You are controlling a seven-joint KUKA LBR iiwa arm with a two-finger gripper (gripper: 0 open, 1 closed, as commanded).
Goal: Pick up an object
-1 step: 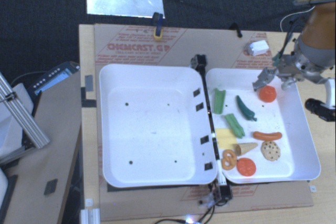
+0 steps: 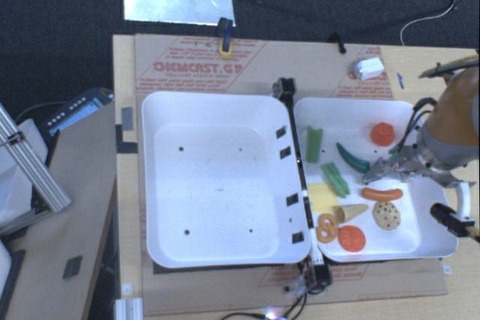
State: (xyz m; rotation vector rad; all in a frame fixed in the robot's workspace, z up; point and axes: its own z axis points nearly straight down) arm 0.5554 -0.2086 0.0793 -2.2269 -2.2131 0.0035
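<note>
The right bin (image 2: 352,110) holds toy food: a red tomato (image 2: 382,133), a light green piece (image 2: 313,144), a dark green pepper (image 2: 352,158), a green pickle (image 2: 335,179), a yellow cheese slab (image 2: 320,198), a sausage (image 2: 382,194), an ice cream cone (image 2: 350,213), a cookie (image 2: 386,216), a pretzel (image 2: 327,228) and a red disc (image 2: 352,238). My gripper (image 2: 377,170) reaches in from the right, low over the bin, just above the sausage and right of the dark green pepper. Nothing visible sits between its fingers.
The left bin (image 2: 217,183) sits beside the right one, with black clips (image 2: 289,154) along the shared rim. A small white block (image 2: 367,69) and a yellow clamp (image 2: 225,37) lie on the cardboard behind the bins. A cable runs at the far right.
</note>
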